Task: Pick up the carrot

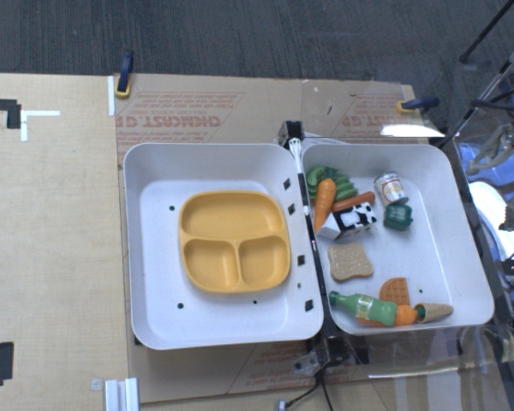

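Two white bins sit side by side on the bench, with the carrot [324,200] lying in the right bin [441,255], in its far left corner, just beside the wall that it shares with the left bin [146,255]. The carrot's leafy top points away from the camera and its tip points toward a black-and-white carton [355,219], which appears to touch it. Greens [338,183] and a red sausage-like piece [357,200] crowd its right side. Whether the gripper is open or closed cannot be told from this view.

The main risk is the tight corner. With the wall on one side and clutter on the other, a descending finger may strike the bin's rim or land on the carton or greens, and the grasp may close on a neighbour or on nothing. The carrot's tapered, smooth shape may also slip from a pinch made near its thin end.

A second hazard is a mix-up: an orange piece [405,316] at the near edge, between a green bottle [358,305] and a cone [435,312], has much the same colour. The yellow tray [236,240] in the left bin lies well apart from the carrot.
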Robot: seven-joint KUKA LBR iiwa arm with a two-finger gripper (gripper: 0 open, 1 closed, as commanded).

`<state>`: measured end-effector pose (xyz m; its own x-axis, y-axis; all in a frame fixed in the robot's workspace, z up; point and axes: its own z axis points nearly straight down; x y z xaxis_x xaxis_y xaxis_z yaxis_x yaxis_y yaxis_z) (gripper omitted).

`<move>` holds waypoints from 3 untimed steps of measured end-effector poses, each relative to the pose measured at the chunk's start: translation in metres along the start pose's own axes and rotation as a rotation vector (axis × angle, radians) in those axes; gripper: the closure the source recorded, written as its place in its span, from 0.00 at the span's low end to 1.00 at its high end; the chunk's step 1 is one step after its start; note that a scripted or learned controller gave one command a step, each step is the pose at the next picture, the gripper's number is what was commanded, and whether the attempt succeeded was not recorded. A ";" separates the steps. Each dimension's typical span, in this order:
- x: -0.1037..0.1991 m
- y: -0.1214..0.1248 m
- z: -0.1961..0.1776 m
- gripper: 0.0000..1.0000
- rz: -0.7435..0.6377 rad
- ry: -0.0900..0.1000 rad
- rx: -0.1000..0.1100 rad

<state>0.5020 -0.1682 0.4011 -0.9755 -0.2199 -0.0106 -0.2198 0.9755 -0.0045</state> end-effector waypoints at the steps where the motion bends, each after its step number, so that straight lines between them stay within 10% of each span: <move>1: -0.076 -0.024 0.019 0.00 0.112 0.001 -0.001; 2: -0.155 -0.036 0.024 0.00 -0.090 -0.002 -0.002; 3: -0.140 -0.018 -0.021 0.00 -0.391 -0.006 -0.002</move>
<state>0.6419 -0.1553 0.4233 -0.8180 -0.5751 -0.0139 -0.5750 0.8181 -0.0072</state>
